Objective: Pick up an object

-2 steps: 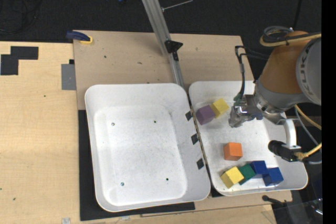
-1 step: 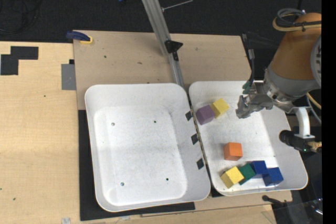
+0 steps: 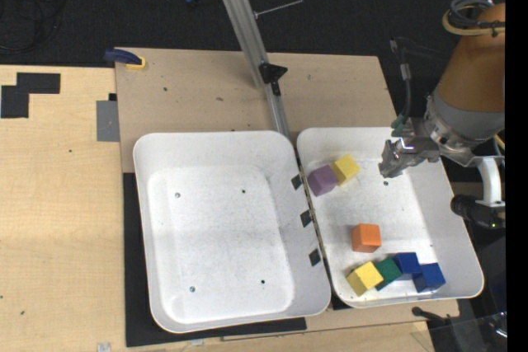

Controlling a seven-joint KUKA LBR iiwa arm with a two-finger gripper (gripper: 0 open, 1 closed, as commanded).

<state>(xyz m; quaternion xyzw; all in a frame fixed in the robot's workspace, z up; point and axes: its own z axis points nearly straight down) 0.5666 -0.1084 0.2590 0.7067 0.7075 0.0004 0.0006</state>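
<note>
1. In the camera view, the right bin (image 3: 462, 260) served as the landmark. It held every loose piece: a purple block (image 3: 322, 178) and a yellow block (image 3: 346, 168) touching each other near its far left corner, an orange block (image 3: 366, 237) near its middle, and a cluster along its near edge made of a second yellow block (image 3: 364, 277), a green block (image 3: 388, 269) and two blue blocks (image 3: 419, 271).
2. The hand (image 3: 394, 160) hung above the bin's far half, to the right of the purple and yellow pair and apart from them. Nothing sat between its fingers (whether they stood apart or together I cannot tell at this size).
3. The left bin (image 3: 165, 177) lay just beside the landmark, sharing its left edge.
4. By my reading, the step in hand was the approach: no block was chosen or gripped yet. The nearest candidate looked to be the far yellow block. The next move called for shifting left over it, lining up so the purple neighbour would not foul one finger, then descending.
</note>
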